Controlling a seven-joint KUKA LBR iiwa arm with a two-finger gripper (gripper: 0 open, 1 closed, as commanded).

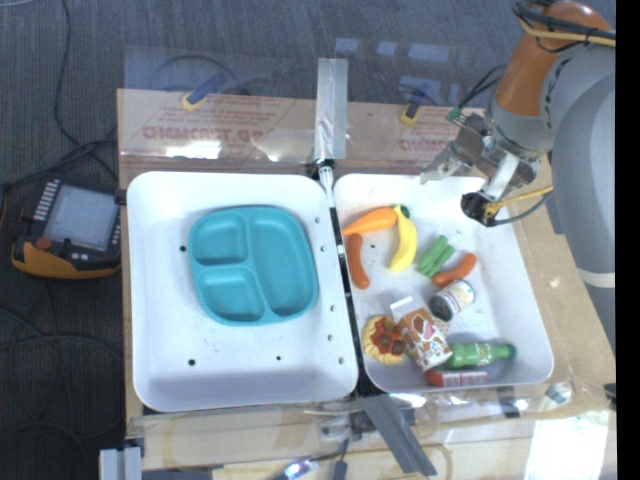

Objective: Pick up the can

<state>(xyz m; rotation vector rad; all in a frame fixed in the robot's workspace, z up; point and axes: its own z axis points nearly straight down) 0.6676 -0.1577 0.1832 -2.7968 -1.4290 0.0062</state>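
Worktop (230, 128), cardboard-lined, bearing two shallow white bins side by side. Left bin (160, 358): holds one teal divided plate (252, 264), set slightly toward 12 o'clock of the bin's middle. Right bin (530, 338): holds the small goods. Arm (590, 118), grey with orange band, enters at 3 o'clock of the view; its end effector (487, 180) hovers over the right bin's 1 o'clock corner, nothing visible between its fingers; whether they stand apart or together cannot be told. Contents of the right bin, larger to smaller: banana (403, 242) at 11 o'clock of the bin, touching an orange carrot (367, 220); printed carton (424, 337) at 6 o'clock; green bottle (482, 353) lying at 5 o'clock; pizza slice (383, 339) at 7 o'clock; sausage (357, 260) at 9 o'clock; green pepper (434, 256) and a small red-orange piece (458, 267) near centre. The can (454, 298), on its side, lies just past centre toward 5 o'clock, between the red-orange piece and the carton, well apart from the end effector. Task status: judged not begun; approach, descent, grasp and lift all remain.
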